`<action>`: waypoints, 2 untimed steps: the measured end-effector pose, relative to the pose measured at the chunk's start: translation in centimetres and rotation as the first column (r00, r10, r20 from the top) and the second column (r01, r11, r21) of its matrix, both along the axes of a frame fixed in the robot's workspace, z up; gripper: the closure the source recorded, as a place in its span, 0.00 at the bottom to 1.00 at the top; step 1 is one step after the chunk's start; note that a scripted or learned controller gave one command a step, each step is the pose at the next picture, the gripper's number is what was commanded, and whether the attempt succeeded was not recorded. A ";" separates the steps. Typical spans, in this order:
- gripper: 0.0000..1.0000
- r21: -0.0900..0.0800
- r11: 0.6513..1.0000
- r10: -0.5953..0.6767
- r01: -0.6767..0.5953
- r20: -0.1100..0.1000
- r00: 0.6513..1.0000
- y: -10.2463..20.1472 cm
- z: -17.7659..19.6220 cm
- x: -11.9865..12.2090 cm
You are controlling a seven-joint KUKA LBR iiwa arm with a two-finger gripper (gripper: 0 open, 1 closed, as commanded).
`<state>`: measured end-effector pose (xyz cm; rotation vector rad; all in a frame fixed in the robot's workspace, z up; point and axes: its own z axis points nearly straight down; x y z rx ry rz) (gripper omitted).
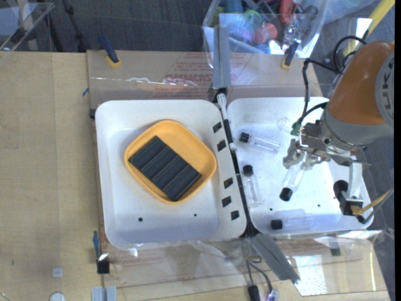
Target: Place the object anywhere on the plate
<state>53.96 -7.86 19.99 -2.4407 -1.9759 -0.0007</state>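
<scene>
An orange-yellow plate [170, 160] lies in the left bin [116, 224]. A flat black ridged block [165, 164] rests on the plate's middle. My gripper [303, 160] hangs over the right bin [326, 215], far from the plate. Just below the gripper is a clear vial [293, 179] with a black cap, slanting down to the left. Whether the vial is in the gripper or lying on the bin floor beneath it, I cannot tell.
More clear vials with black caps lie in the right bin: one at the back [258, 142], one by the divider [249, 182], one along the front wall [293, 221]. Black clips line the divider [227, 162]. A clear box of toys [266, 11] stands behind the bins.
</scene>
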 end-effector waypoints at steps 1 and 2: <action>1.00 0.001 0.990 0.144 -0.144 -0.003 0.990 1.0 -1.6 -0.4; 1.00 -0.001 0.978 0.208 -0.208 0.000 0.978 4.0 -0.2 3.3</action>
